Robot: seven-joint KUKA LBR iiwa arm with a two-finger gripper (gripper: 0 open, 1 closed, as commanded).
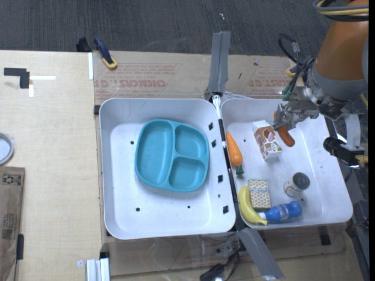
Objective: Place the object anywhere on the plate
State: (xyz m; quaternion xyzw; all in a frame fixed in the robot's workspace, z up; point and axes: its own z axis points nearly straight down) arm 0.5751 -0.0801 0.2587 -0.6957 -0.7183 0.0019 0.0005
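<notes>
At the near edge of the right bin [328,215], a banana [248,208], a blue bottle [283,211] and a small patterned box [259,193] lie crowded together, the bottle touching the banana's tip and the box just above them, with a small can [297,183] close by to the right. Farther in, a carrot [234,150] rests against the divider between the bins, and a white carton [267,141] stands tilted near the bin's middle. Just beside the carton, the gripper [285,123] of the grey-and-orange arm hangs over an orange-brown sausage-shaped object [286,137]; whether that object is pinched or merely lies beneath cannot be told, and the gripper's opening is not readable from this angle. In the left bin [117,215], the blue divided plate [173,155] sits alone, well apart from the arm. The work appears to be at the pickup stage, with nothing yet carried across. The next move would seem to call for a secure grasp, a lift clear of the carton, and a carry leftward over the divider to lower the item into any of the plate's compartments.
</notes>
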